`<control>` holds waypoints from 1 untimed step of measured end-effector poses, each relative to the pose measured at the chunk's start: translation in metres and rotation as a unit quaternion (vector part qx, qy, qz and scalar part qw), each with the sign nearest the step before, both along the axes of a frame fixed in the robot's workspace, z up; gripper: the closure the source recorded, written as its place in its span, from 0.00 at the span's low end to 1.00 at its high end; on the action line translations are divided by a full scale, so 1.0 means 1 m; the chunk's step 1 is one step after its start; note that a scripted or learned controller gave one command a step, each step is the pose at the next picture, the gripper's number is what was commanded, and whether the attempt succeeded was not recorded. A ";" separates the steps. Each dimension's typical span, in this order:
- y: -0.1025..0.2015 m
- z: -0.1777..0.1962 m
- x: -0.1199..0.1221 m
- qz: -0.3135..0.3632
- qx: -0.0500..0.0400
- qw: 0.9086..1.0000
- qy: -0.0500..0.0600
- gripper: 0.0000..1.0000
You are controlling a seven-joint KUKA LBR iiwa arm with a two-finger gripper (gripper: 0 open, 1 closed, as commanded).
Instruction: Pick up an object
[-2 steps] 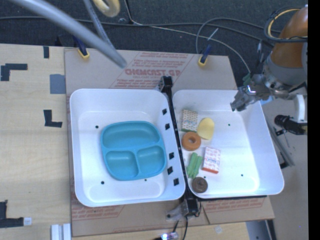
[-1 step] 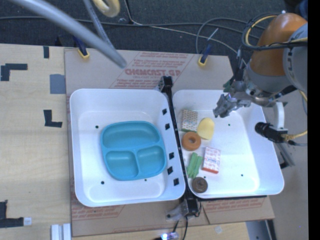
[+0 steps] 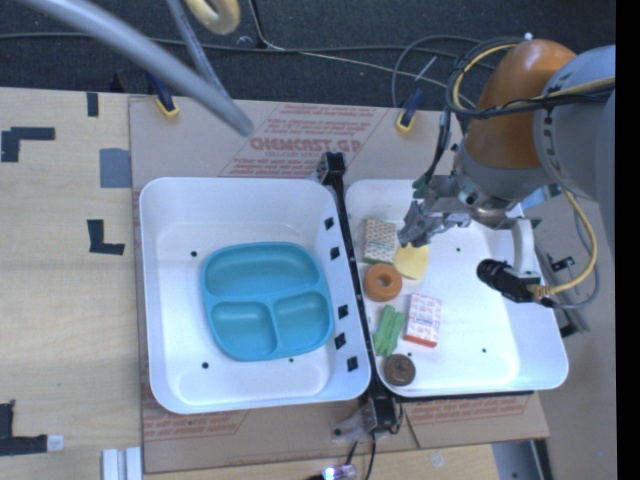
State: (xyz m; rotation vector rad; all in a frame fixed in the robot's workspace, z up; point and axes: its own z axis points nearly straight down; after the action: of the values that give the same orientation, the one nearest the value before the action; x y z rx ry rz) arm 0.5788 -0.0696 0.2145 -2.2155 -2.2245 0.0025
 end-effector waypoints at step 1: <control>0.054 0.011 -0.012 0.001 0.001 1.000 0.000 1.00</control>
State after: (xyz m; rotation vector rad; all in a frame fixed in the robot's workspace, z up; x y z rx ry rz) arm 0.5664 -0.0152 0.2253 -2.2128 -2.2264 0.0003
